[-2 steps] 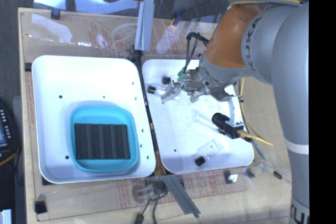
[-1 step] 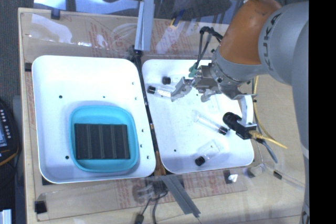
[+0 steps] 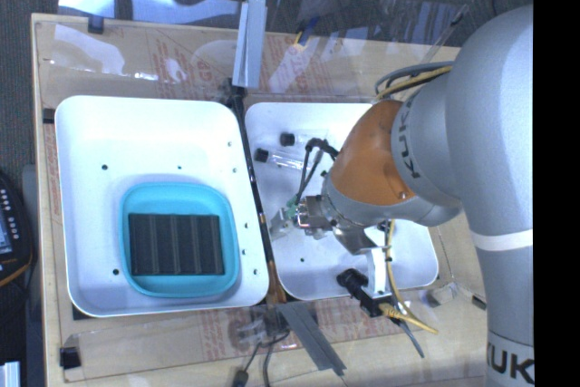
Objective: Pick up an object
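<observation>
In the left bin (image 3: 91, 131) lies a light blue tray (image 3: 178, 240) with a black ribbed insert. The right bin (image 3: 272, 118) holds a small black piece (image 3: 287, 139), a second small black piece (image 3: 261, 155) and a thin clear stick (image 3: 286, 162) near its far left corner. My gripper (image 3: 297, 215) is low over the left part of the right bin, close to the wall between the bins and nearer than the small pieces. The wrist and orange band hide much of that bin's floor.
A grey metal bar (image 3: 248, 41) stands behind the bins where they meet. Clear plastic sheeting (image 3: 163, 9) lies along the bench's far side. Grey brackets (image 3: 308, 340) sit at the near edge below the right bin.
</observation>
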`<state>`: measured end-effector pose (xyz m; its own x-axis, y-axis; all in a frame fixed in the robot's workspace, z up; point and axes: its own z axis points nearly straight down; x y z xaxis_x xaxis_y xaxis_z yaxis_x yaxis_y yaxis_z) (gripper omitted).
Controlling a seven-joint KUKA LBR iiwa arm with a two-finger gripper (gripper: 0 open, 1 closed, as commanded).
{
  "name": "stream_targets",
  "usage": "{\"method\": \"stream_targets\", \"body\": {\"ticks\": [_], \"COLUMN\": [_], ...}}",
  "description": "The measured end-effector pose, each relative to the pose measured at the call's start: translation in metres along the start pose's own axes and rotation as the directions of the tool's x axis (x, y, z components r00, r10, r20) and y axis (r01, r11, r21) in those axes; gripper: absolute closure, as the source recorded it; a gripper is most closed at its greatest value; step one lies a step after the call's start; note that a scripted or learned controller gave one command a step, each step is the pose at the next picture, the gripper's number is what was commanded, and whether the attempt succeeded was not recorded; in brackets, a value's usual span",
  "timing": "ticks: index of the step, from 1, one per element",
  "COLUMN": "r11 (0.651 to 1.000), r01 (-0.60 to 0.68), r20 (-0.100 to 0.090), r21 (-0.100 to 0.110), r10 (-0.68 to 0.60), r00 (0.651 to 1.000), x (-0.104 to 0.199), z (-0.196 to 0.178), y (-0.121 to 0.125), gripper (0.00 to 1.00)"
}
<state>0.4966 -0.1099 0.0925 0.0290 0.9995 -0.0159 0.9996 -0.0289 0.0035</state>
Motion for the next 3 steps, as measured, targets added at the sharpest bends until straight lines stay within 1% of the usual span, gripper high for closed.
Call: {"method": "stream_targets", "body": {"ticks": [1,2,3], "r11": [0.984,0.952,0.962], "r01": [-0.178,-0.305,0.273], "r20": [-0.003,-0.008,-0.016], "r21": [0.0,0.006,-0.001], "r10": [0.178,0.305,-0.273], "r00": [0.984,0.952,0.962], "x": [0.008,0.012,0.036], "z": [-0.001,0.0,-0.128], "y": [0.048,0.097,0.074], "gripper": [0.0,0.0,0.0]}}
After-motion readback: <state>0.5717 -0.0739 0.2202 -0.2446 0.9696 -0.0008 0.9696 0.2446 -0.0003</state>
